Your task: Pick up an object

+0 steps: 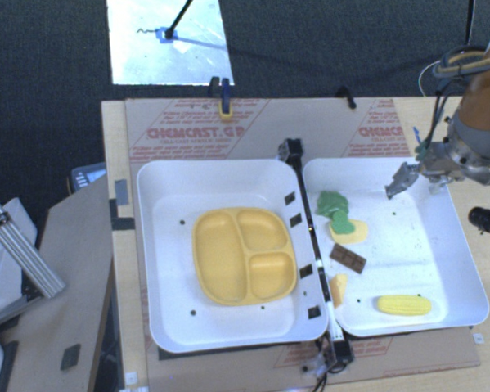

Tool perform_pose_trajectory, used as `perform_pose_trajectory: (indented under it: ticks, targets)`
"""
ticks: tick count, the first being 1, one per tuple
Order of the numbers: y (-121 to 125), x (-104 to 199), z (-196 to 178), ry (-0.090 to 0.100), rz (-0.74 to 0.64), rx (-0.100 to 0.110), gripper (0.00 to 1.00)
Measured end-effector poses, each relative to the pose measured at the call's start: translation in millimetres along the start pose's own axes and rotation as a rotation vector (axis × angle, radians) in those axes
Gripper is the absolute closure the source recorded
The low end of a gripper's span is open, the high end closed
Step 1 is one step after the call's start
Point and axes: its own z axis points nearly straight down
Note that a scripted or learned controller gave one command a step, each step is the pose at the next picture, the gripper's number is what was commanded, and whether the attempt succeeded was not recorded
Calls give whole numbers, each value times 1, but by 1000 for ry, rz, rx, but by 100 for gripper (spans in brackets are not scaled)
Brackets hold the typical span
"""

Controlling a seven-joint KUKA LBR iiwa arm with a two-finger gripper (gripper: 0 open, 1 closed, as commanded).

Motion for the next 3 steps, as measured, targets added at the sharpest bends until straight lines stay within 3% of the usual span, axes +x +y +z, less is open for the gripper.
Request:
perform_pose_trajectory:
  ticks: [1, 2, 3]
  targets:
    - [-59, -35, 126, 1, 8, 6, 0]
    - [-55, -33, 111, -1, 1, -3, 100]
    - [-34, 7, -44, -3, -7, -17, 100]
